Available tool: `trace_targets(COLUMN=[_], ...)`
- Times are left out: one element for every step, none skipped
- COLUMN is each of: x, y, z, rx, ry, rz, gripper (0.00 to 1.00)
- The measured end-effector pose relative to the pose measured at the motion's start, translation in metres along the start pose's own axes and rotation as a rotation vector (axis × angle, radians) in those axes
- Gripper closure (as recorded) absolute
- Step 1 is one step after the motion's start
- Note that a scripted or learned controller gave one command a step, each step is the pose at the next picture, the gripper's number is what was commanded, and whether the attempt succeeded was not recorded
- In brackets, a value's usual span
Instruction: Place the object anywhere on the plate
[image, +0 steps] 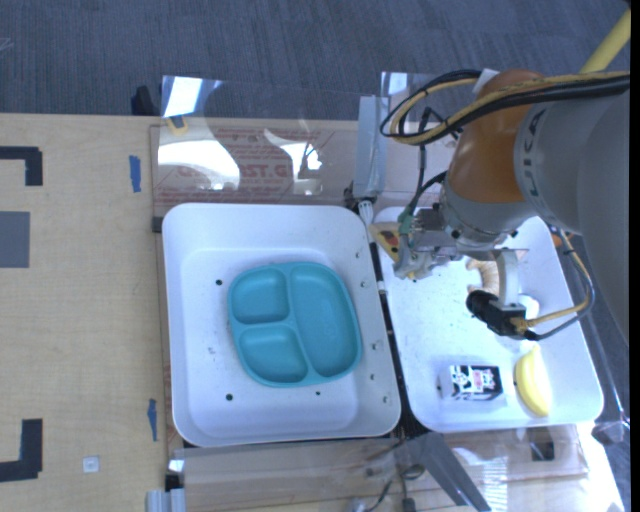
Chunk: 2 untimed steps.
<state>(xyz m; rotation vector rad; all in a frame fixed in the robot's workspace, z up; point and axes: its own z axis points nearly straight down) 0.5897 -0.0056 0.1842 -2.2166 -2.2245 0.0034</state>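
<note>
A teal plate (295, 322) with three compartments lies in the middle of the left white bin (190, 250), with nothing on it. My gripper (408, 258) hangs over the upper left corner of the right bin (425, 400), close to the wall between the bins. In that bin's front right lie a small black-and-white carton (472, 381) and a yellow banana-like piece (534, 384). A tan object (487, 270) sits partly hidden below the wrist. I see nothing clearly held in the gripper.
The arm's orange band (490, 160) and its yellow and black cables (505, 312) hang over the upper half of the right bin. A clear plastic sheet (240, 160) lies behind the left bin. Bare wooden bench (70, 330) spreads to the left.
</note>
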Motion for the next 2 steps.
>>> trace_targets(x=[0.0525,0.0504], y=[-0.0567,-0.0565], z=[0.0002,0.0004], rx=[0.0,0.0], ry=[0.003,0.001], rz=[-0.002,0.001], gripper=[1.0,0.0])
